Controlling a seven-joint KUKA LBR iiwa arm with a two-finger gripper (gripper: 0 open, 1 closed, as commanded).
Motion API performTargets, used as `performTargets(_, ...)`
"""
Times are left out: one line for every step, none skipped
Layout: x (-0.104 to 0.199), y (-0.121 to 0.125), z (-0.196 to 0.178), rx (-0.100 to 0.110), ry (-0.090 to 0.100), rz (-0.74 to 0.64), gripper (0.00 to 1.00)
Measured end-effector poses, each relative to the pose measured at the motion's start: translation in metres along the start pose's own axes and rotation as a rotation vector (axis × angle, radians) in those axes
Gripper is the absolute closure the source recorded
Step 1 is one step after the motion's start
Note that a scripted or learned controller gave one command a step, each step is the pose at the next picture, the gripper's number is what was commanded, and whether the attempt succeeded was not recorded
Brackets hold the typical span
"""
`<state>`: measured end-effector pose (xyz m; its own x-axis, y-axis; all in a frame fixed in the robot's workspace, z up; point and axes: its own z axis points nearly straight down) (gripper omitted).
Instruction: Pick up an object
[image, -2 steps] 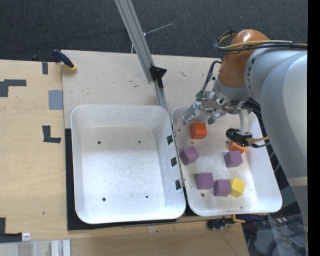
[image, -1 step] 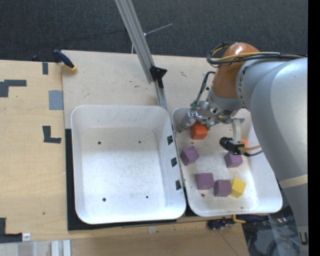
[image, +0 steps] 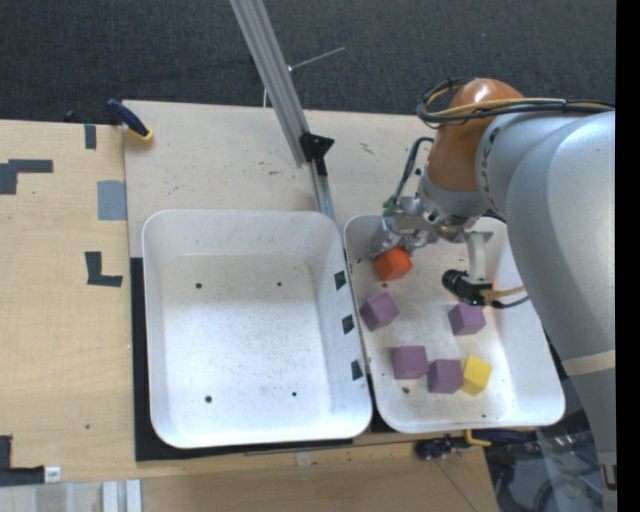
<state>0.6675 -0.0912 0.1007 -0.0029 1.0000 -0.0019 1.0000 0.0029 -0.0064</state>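
Orange block (image: 393, 264): small, likely light and rigid; best pinched across flat opposite sides.
Gripper (image: 398, 243): directly above block, touching; open or closed, cannot tell.
Right bin (image: 520, 405): holds block.

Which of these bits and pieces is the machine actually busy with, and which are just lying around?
In the job:
- gripper, low over the right bin
- orange block right beneath it

Lying about:
- four purple blocks
- yellow block
- left bin
- blue-and-yellow clamp on the bench
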Motion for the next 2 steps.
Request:
performTargets(-0.006,0.000,-0.061,-0.011,0.001,0.002,1.00)
performTargets(-0.010,-0.001,-0.105,-0.009,0.002,0.002,1.00)
